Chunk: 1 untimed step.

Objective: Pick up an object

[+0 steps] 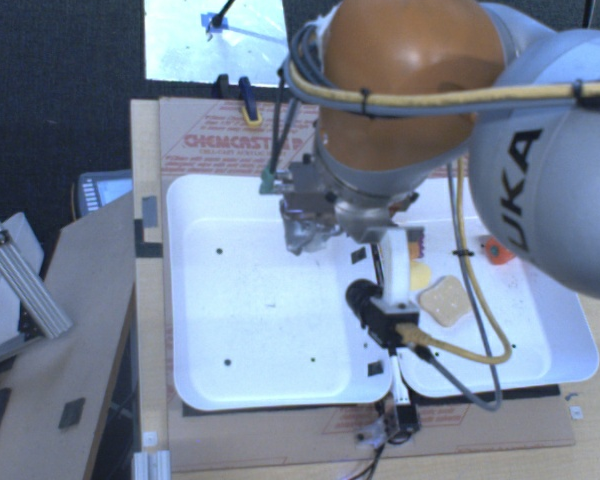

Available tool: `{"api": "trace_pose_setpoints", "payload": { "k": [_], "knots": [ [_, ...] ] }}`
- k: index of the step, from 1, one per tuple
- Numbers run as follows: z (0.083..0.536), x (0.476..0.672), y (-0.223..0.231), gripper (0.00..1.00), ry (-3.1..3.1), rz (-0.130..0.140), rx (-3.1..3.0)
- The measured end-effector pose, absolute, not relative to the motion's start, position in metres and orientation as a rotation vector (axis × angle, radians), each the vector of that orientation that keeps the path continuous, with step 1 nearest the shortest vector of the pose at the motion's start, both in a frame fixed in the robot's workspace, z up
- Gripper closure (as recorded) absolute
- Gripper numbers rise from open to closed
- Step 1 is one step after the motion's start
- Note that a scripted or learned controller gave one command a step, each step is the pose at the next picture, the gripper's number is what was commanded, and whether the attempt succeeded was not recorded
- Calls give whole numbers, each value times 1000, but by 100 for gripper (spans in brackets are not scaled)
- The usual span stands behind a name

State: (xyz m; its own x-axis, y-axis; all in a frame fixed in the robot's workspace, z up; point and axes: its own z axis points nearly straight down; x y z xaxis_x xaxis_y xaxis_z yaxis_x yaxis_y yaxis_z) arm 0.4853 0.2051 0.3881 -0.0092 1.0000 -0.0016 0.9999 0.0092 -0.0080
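Item: one grey arm (540,158) with orange band (410,63), reaching in from the right and hanging over the seam between the two bins; its gripper (310,230) hangs low over the upper right part of the left bin (260,308); whether it is spread, pressed together or pinching anything cannot be told, the wrist covering it.

Contents, right bin (550,338): a tan, toast-like piece (444,301) near the left wall; a small yellow object (419,271) just beside it, partly behind the arm's fittings; a small orange-red object (496,252) further right, half under the arm.

Step in hand, as judged: approach and selection; nothing appears lifted, so the task looks barely begun.

Recommended handling: the tool would need to cross to the right bin; the tan piece looks the clearest target, lying flat and apart from the wall; a square descent over its middle would suit; the yellow object's closeness risks a double or glancing catch; the trailing yellow cable (470,353) may drag across the pieces.
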Motion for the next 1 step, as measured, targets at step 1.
{"api": "trace_pose_setpoints", "payload": {
  "k": [1],
  "knots": [
    [405, 487, 202, 100, -2233, -6, -2211]
  ]
}}
